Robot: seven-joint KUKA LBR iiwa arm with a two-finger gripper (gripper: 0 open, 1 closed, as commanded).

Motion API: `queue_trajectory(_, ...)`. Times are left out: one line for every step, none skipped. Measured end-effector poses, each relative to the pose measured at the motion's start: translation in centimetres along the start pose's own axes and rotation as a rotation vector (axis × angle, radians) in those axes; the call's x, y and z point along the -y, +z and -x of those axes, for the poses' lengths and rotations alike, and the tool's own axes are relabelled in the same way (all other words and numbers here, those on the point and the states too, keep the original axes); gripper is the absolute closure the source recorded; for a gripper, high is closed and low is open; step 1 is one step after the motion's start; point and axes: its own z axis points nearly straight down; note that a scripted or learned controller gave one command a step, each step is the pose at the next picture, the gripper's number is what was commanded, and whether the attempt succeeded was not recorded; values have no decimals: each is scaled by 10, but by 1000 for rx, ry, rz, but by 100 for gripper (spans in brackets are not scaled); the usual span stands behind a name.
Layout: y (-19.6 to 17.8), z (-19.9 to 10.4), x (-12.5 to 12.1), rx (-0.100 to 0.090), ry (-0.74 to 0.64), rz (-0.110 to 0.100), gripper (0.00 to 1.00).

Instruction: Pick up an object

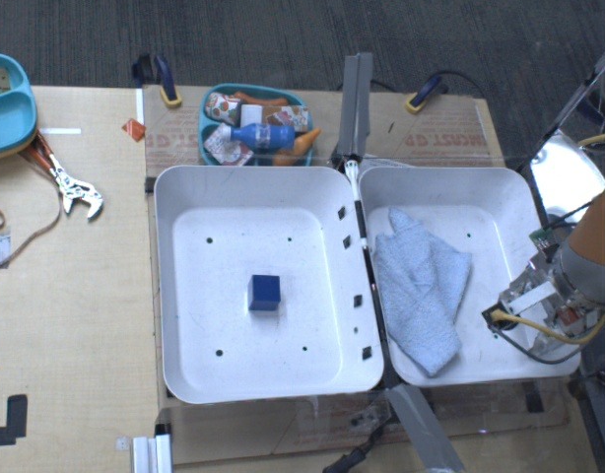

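Your hand (519,315) sits low over the right edge of the right bin (500,190), and I cannot tell how it is set; nothing is seen held in it. Candidates: a blue block (265,293) alone mid-floor in the left bin (174,264), well apart from the hand, and a crumpled grey cloth (421,289) near it in the right bin; in my judgement a pinch on the cloth may slip off a loose fold, and the block needs a reach across the divider (360,264). On the table (76,343), a wrench (76,193) and a tub of oddments (253,126) lie clear of both bins.
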Motion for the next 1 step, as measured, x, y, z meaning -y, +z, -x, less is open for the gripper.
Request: queue_trajectory(-110,-5,22,7,139,15,0)
